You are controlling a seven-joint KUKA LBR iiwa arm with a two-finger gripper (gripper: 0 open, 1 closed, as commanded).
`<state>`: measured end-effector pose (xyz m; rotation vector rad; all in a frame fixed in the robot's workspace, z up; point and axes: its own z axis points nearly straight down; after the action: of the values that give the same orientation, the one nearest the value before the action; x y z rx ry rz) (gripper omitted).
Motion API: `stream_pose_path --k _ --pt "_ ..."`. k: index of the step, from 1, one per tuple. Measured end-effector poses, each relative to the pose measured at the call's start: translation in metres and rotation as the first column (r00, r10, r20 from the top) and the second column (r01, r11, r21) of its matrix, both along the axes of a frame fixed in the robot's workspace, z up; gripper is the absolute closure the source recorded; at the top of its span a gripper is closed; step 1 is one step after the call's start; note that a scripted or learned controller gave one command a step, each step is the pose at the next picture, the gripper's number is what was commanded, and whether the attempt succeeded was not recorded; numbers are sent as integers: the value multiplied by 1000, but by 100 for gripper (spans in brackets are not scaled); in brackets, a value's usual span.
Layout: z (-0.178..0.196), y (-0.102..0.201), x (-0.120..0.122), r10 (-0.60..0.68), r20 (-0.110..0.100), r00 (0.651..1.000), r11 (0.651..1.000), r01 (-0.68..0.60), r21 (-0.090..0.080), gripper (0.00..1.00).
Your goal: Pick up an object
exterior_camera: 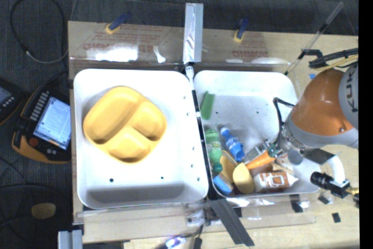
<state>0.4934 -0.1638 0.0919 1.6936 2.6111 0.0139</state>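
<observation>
Here the objects for picking are lying crowded in the near left part of the right bin: a blue bottle with a white cap, a pale green bottle just left of it against the bin's left wall, a yellow rounded piece, an orange carrot-like piece slanting up to the right, and an orange-and-white packet lying flat at the near edge. A small green block is sitting apart from them, farther back along the left wall. The pile's pieces are touching or overlapping one another, and a blue-rimmed item is peeking out at the near left corner.

The end effector is reaching down into the right bin just right of the carrot-like piece, beneath the arm's orange band; whether its fingers are parted or closed is not something I can tell, and nothing is visibly sitting between them.

In the left bin, a large yellow lumpy object is resting near the middle. Both bins are standing side by side on the desk. On the floor to the left, a handheld pendant with a lit screen is lying.
</observation>
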Motion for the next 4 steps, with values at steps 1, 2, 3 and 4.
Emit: stream_pose_path --k 1,2,3,4 --pt "10 2 2 1 3 1000 1000 -1 5 100" --pt "28 44 -9 46 -30 998 999 -46 10 100" --pt "91 76 91 -74 -31 997 997 74 6 100" --pt "91 76 91 -74 -31 997 997 74 6 0"
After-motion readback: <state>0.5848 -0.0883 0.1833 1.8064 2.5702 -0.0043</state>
